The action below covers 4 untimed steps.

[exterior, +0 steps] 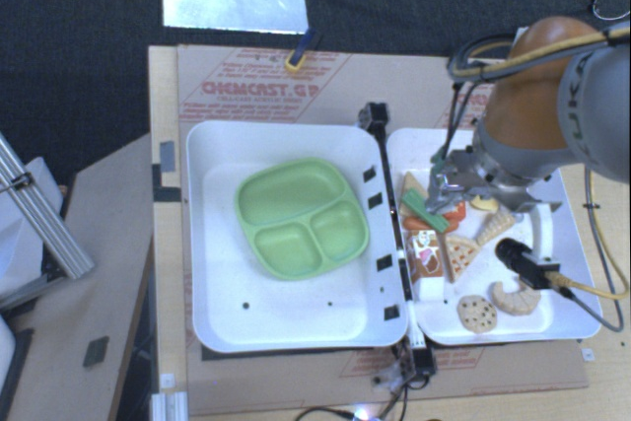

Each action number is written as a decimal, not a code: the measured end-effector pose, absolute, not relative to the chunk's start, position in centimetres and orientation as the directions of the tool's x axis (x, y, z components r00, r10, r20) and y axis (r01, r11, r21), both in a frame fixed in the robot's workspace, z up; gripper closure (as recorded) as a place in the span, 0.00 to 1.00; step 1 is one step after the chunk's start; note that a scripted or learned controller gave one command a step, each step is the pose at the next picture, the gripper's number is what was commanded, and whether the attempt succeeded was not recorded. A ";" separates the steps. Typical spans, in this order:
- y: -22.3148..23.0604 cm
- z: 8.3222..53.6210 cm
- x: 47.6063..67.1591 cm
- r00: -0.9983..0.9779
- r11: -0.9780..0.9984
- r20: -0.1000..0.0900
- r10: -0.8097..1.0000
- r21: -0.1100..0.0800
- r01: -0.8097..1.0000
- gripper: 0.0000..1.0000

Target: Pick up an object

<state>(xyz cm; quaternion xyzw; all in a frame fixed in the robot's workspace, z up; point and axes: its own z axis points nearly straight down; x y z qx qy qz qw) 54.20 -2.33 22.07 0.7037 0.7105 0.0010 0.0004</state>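
Gripper [449,195] low in the right bin [577,311], over the toy food.
A green piece [424,209] and an orange piece [455,211] lie just beneath it; whether the jaws grip cannot be told.

Bench [118,212] w/ brown cardboard sheet [256,84] on top, two shallow white bins side by side on the sheet: left bin [212,291], right bin [577,311], plus a small yellow bit [295,62] at sheet's far edge.
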 end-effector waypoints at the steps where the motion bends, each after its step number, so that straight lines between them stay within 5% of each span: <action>1: 2.7 21.3 56.1 -0.010 0.010 0.001 1.000 0.002 1.000 1.00; 4: 3.9 23.3 56.1 -0.004 0.004 0.000 1.000 0.000 1.000 1.00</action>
